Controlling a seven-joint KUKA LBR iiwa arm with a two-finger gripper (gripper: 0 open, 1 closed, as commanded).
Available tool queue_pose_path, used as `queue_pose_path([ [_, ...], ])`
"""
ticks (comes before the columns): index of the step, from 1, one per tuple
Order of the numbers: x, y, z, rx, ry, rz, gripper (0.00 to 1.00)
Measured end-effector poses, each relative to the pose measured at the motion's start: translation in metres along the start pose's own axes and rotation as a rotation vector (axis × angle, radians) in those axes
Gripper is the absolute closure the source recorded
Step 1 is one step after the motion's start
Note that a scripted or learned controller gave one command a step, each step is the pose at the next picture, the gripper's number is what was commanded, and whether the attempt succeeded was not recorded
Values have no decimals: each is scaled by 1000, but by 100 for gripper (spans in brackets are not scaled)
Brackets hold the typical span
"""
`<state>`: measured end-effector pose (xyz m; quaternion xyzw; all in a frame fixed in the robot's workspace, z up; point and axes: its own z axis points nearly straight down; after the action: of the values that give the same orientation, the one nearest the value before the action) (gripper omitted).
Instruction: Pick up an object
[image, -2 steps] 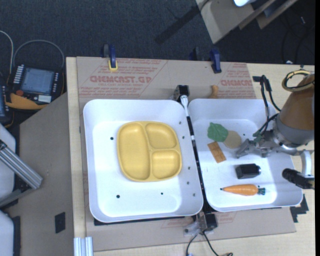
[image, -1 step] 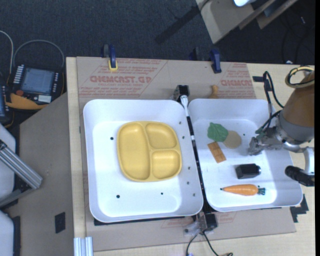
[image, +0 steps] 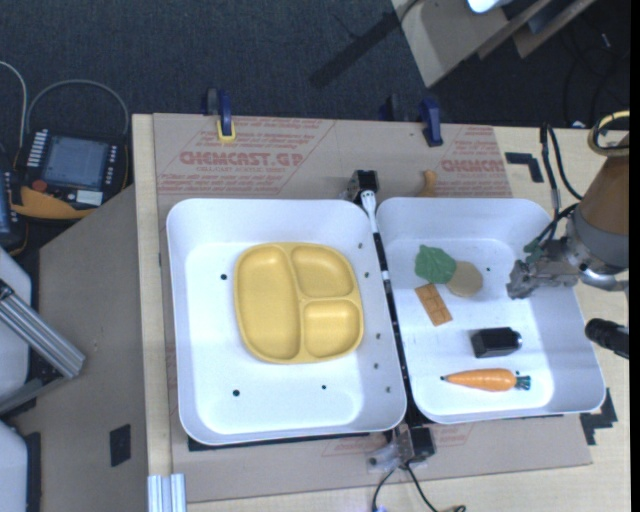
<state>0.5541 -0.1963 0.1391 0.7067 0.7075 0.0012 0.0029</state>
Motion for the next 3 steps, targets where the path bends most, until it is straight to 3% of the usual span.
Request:
queue_pose_path([
  [2, -1, 1, -85, -1, -1, -1, 100],
  [3, 49, 16, -81, 4, 4, -5, 100],
])
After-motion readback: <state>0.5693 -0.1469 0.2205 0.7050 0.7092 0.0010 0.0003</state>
